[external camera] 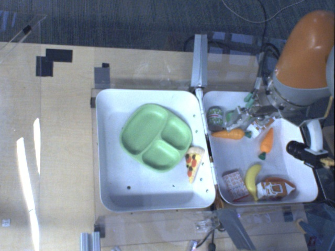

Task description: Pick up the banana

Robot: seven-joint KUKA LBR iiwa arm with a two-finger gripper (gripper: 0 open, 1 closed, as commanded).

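Banana (253, 179) lies in right bin (282, 156) near its front edge, betw. a snack pack (235, 185) and a ketchup bottle (276, 189), well apart from tool (255, 114) at bin's back; tool state can't tell. Mid-bin floor bare.

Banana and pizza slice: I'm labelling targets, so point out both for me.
banana (253, 179), camera view, middle of its yellow body.
pizza slice (193, 162), camera view, centre of its topping.
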